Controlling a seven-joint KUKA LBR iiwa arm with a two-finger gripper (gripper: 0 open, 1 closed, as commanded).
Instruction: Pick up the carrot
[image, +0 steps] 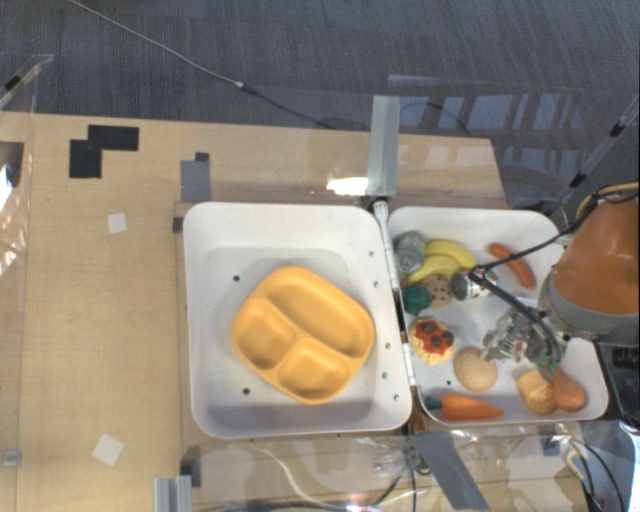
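Clearly the approach step is in hand: the gripper (515, 338) hovers low over the right bin (590, 405), above the bare floor between the egg (476, 372) and the bread piece (536, 390); its state I cannot tell. The carrot (470, 407) lies flat along that bin's near wall, just beside the egg. Next, I judge, the arm must shift toward that near wall and align across the carrot.
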